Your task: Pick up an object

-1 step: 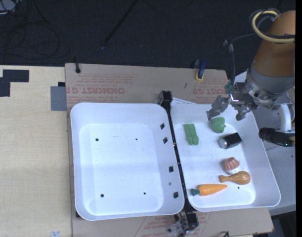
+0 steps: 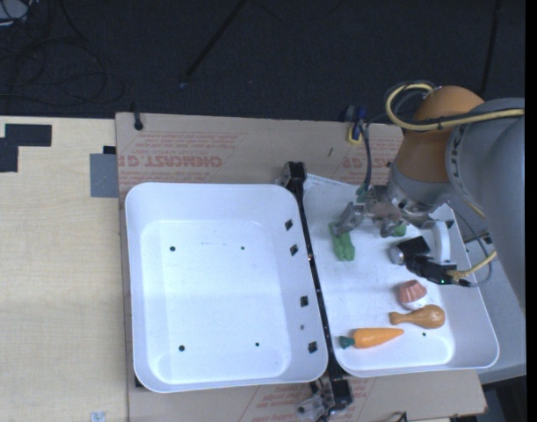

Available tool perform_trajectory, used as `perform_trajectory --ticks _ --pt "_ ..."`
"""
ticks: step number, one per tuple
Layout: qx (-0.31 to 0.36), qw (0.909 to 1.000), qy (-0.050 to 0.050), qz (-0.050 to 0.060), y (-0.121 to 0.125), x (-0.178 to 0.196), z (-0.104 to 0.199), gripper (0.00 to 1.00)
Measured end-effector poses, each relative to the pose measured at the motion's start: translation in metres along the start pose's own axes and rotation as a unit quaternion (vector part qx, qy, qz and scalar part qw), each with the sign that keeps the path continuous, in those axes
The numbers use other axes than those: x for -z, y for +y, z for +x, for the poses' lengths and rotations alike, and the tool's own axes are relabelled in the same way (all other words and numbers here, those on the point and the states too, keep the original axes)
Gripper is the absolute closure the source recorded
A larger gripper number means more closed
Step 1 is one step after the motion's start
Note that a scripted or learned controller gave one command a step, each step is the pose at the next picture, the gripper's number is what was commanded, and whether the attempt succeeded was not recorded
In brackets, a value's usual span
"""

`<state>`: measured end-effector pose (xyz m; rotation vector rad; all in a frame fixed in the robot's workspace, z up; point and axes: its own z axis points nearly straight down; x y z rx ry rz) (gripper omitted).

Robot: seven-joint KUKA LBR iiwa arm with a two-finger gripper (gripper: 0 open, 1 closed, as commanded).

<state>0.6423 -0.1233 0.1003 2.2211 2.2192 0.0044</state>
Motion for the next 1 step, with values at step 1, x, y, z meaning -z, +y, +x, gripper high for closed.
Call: perform_trajectory --ticks 1 --pt "-0.002 1.0 0.0 0.002 -0.0007 0.0082 -0.0019 1.0"
